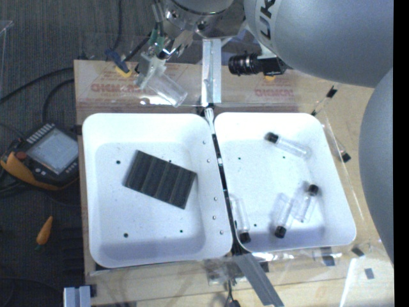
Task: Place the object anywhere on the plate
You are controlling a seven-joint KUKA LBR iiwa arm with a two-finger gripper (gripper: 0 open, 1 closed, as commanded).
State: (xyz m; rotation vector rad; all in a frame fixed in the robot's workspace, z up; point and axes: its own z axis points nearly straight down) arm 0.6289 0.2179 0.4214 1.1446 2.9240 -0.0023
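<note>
One grey arm [319,24] high above both bins [214,190], jaws [160,69] gripping a clear vial [165,89].

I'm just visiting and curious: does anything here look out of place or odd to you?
Yes. The end effector hangs above the bench behind the left bin, with a clear vial at its tip, away from the dark ridged plate. Four more clear vials lie scattered in the right bin, one against the divider.

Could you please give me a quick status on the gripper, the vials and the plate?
Gripper above left bin's far edge, clear object at its tip. Dark ridged plate bare in left bin. Four vials in right bin.
</note>
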